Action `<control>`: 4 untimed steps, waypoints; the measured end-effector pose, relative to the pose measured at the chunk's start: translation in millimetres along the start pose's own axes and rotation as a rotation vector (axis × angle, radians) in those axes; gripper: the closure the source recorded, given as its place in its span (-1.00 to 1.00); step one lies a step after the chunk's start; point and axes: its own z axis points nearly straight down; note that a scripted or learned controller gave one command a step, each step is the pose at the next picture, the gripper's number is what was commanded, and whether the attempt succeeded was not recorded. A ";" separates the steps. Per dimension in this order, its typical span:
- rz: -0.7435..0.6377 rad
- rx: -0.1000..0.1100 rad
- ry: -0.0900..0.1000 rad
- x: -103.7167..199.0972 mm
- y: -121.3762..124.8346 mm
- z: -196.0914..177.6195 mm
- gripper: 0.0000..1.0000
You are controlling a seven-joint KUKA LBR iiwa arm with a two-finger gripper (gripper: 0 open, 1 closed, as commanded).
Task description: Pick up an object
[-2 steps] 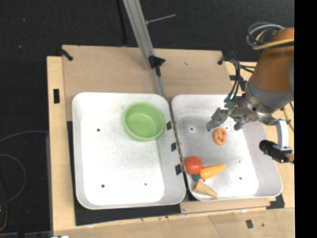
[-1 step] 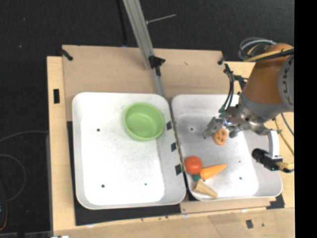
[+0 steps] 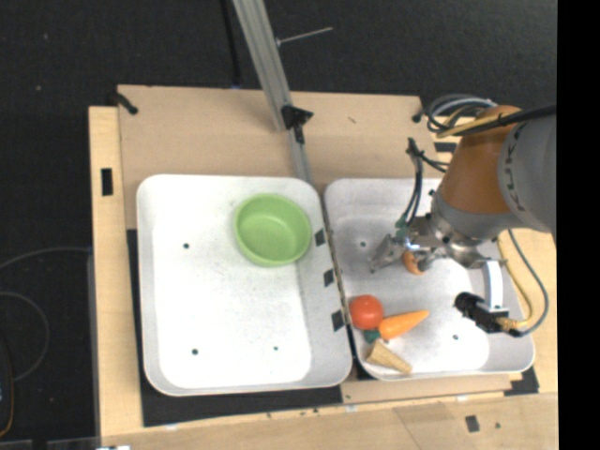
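Gripper (image 3: 405, 254) low over the middle of the right bin (image 3: 370, 202), fingers hard to read, can't tell if parted or clamped. Small orange object (image 3: 412, 262) right at the tips. Risk of a glancing close, nudging it aside.

Even overhead light, soft shadows, slightly grainy, dark surround.

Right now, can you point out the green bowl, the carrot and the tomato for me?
Bowl (image 3: 273, 230), camera view, on its inner bottom.
Carrot (image 3: 404, 323), camera view, on the middle of its orange body.
Tomato (image 3: 366, 311), camera view, on its red top.
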 end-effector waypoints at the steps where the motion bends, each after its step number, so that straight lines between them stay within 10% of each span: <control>1: 0.005 -0.008 0.002 -0.5 1.8 -14.3 1.00; 4: -0.009 -0.007 0.001 6.0 10.0 -142.3 1.00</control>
